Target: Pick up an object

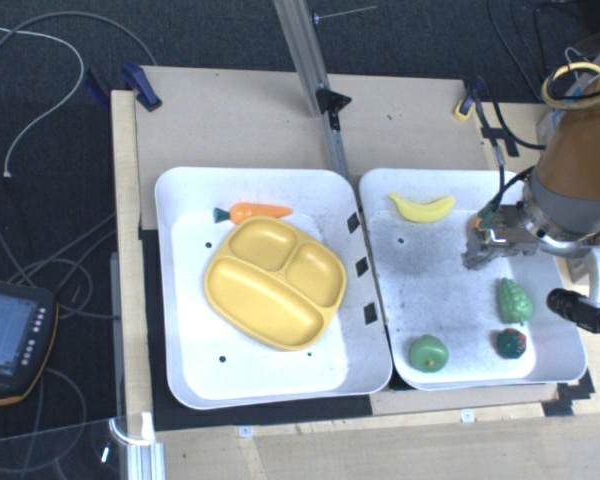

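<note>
You've got two white bins side by side on the bench. Left bin (pixel 180 298) holds a yellow divided plate (pixel 275 282), three compartments, sitting roughly centre and tilted diagonally, nothing in its compartments. A toy carrot (pixel 255 211) lies just beyond the plate's far edge, orange body with the green top pointing left, close to the plate rim; can't tell if they touch. Right bin (pixel 420 278) holds four items: a yellow banana (pixel 421 207) near the far-left corner, a green apple (pixel 428 352) at the near edge left of centre, a green grape bunch (pixel 514 300) toward the right side, and a small dark-green and red round item (pixel 510 343) just below the grapes, near but apart from them. Your gripper (pixel 480 253) is over the right bin, upper-right area, between the banana and the grapes, not touching either as far as you can see. Nothing visible between its tips; pincer opening can't be told from this angle. The arm (pixel 575 168) comes in from the right over the bin's edge. All four candidate objects lie loose on the bin floor.
</note>
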